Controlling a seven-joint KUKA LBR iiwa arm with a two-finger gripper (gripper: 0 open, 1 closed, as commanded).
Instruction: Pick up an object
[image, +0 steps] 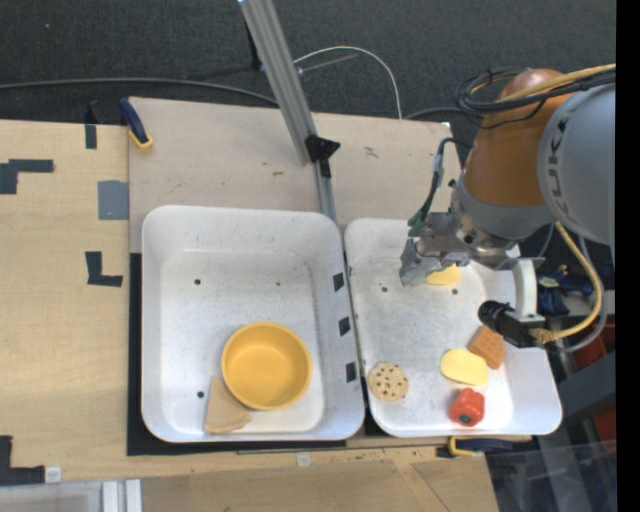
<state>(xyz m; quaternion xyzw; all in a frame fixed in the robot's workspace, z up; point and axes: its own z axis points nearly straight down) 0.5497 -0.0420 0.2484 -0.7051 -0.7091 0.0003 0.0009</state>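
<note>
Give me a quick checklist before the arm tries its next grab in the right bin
1. Gripper over the right bin: ok.
2. A target near it: ok, a pale yellow piece lies just beside.
3. Piece between the fingers: cannot tell.
4. Other items apart from that spot: ok, cookie, yellow lump, orange slice and red item sit nearer the front.
5. Left bin's yellow bowl out of the way: ok.

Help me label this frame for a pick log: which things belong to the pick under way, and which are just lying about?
In play: gripper, pale yellow piece beside it, right bin.

Lying about: cookie, yellow lump, orange block, red item, yellow bowl, tan wedge, left bin.
</note>
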